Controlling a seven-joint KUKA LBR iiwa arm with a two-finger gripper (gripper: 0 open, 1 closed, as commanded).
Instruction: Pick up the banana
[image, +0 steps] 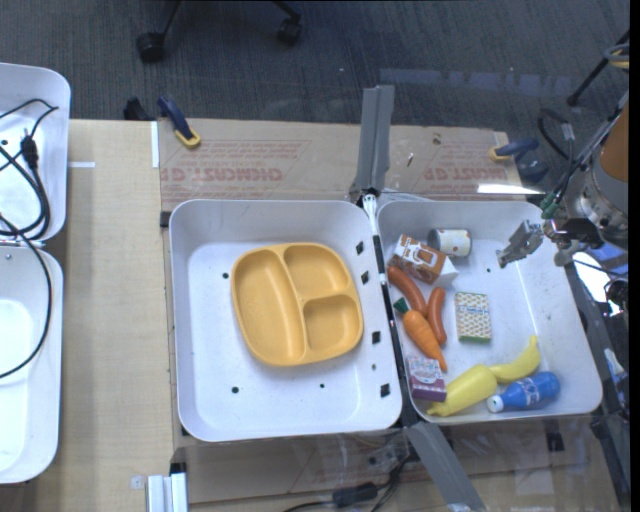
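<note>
The banana (522, 361) is a short yellow curve lying near the front right of the right bin (560, 300). It rests between a yellow squeeze bottle (463, 390) and a blue bottle (526, 393). My gripper (542, 247) hangs over the bin's back right part, well behind the banana and apart from it. Its fingers (519, 243) are spread open with nothing between them.
The right bin also holds a carrot (424, 338), two sausages (405, 285), a brown carton (421, 258), a small can (453, 242), a cracker box (472, 316) and a pink packet (426, 377). A yellow divided plate (297, 300) lies in the left bin (200, 330).
</note>
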